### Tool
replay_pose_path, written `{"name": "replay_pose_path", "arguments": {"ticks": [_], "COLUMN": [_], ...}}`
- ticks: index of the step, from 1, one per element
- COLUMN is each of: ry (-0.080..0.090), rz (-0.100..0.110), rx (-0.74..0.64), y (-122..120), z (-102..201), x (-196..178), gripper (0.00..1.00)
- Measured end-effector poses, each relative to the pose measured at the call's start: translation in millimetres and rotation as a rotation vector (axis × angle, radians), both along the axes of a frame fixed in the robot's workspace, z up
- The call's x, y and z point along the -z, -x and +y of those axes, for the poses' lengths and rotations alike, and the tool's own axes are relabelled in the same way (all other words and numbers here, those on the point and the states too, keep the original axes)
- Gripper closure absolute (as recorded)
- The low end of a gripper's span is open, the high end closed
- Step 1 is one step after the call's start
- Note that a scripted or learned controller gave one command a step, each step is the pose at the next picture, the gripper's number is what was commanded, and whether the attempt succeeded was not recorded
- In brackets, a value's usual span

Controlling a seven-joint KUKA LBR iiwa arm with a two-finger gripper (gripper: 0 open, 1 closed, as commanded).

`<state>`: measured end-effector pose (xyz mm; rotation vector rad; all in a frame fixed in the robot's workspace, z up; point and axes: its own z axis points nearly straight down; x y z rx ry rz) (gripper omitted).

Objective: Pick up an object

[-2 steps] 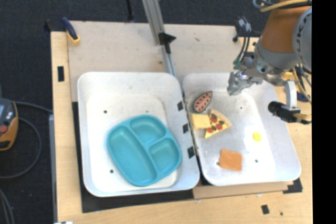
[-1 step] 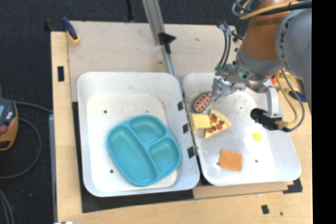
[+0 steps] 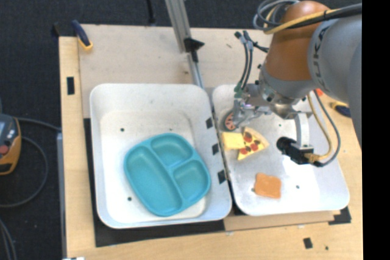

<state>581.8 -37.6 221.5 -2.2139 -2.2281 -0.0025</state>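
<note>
A yellow pizza slice [image 3: 250, 144] with red spots lies in the right bin [image 3: 323, 192], next to a yellow block [image 3: 231, 141] on its left. An orange toast-like piece [image 3: 267, 186] rests nearer the front of that bin. A small round red-dotted piece [image 3: 230, 123] sits by the bin's left wall. My gripper [image 3: 242, 111] hangs low over the bin's back left, just above the pizza slice and beside the round piece. Nothing shows between its fingers.
A blue divided plate [image 3: 167, 174] lies in the left bin [image 3: 116, 106]. A metal post [image 3: 177, 9] rises behind the bins. A black part with cables [image 3: 295, 151] hangs from the arm over the right bin. The wooden bench [image 3: 128, 52] surrounds both bins.
</note>
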Motion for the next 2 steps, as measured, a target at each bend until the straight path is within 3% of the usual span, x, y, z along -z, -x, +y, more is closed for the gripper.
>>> {"name": "replay_pose_path", "arguments": {"ticks": [1, 2], "ry": [0.0, 0.0], "rz": [0.001, -0.002], "rx": [-0.001, -0.002], "y": [19, 38], "z": [53, 102], "x": [3, -19], "gripper": [1.0, 1.0]}}
